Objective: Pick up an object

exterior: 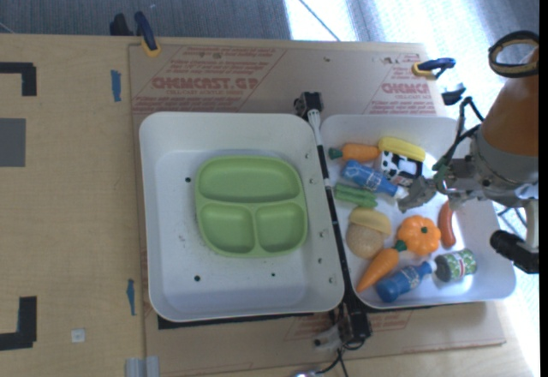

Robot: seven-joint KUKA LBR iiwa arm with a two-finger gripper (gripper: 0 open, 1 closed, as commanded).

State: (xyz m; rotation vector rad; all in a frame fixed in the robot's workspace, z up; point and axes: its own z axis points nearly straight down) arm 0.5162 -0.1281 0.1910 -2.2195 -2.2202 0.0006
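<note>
The gripper (421,193) is being held low in the right bin (501,285); its opening cannot be told; a round, ribbed orange pumpkin (419,234) is lying just beneath; a smooth sectioned green plate (251,205) is resting in the left bin (167,221)

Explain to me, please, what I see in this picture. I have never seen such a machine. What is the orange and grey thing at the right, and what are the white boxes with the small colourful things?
The picture comes from one camera fixed above a bench, looking down at a slant. The grey and orange thing is a robot arm reaching in from the right. At its end is a claw for picking things up; I cannot tell whether it holds anything. On the bench stand two shallow white bins. The left bin holds a green divided plate. The right bin holds toy foods: a pumpkin, a carrot, a banana, a blue bottle and others. The claw hangs over these toys.
</note>
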